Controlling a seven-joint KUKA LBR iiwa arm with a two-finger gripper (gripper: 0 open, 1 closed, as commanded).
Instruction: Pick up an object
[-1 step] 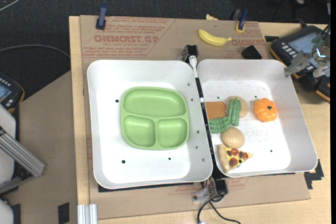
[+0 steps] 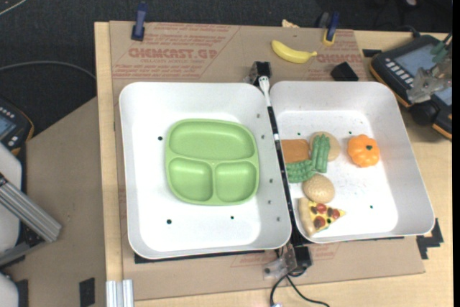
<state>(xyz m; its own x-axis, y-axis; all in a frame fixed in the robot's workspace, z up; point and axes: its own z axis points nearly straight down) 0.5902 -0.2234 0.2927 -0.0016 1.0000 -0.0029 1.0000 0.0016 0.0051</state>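
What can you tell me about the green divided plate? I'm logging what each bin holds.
The green divided plate is pale green, smooth and plastic-looking, with rounded corners and three compartments: one wide across the far side, two smaller on the near side. It lies flat and upright near the middle of the left white bin, resting on the bin's floor. Nothing lies in its compartments and nothing else touches it.

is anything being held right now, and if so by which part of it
Nothing is held. The pumpkin, green beans, pizza slice and the other toy foods all lie loose in the right bin.
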